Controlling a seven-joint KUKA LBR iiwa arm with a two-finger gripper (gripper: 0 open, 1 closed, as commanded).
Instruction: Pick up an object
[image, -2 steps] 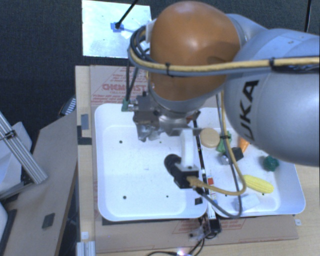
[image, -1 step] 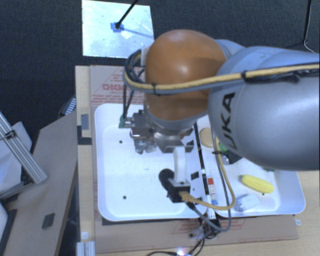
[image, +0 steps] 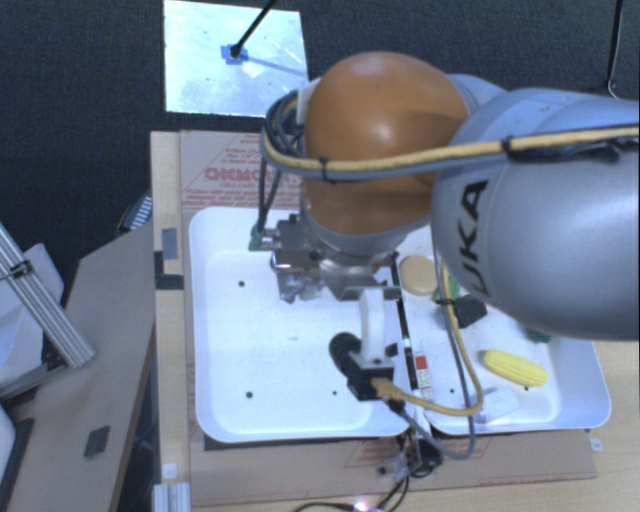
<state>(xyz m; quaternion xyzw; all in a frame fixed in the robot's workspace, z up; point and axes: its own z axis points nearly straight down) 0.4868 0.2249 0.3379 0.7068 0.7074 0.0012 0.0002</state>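
My gripper (image: 297, 283) hangs low over the far middle of the left white bin (image: 245, 345), under the orange wrist band, which hides much of it. A yellow corn-like object (image: 515, 368) lies in the right bin (image: 575, 400), towards its near side. A tan round disc (image: 418, 275) rests at the right bin's far left, by the divider. A small black thing (image: 470, 310) sits just right of the disc, partly under the arm. Nothing shows between the gripper's lower parts.
The grey arm covers the far part of the right bin. A green scrap (image: 541, 338) peeks out beneath it. Cardboard (image: 225, 175) lies under both bins, and a shiny sheet (image: 230, 60) sits beyond them. A metal rail (image: 40, 310) stands at the left.
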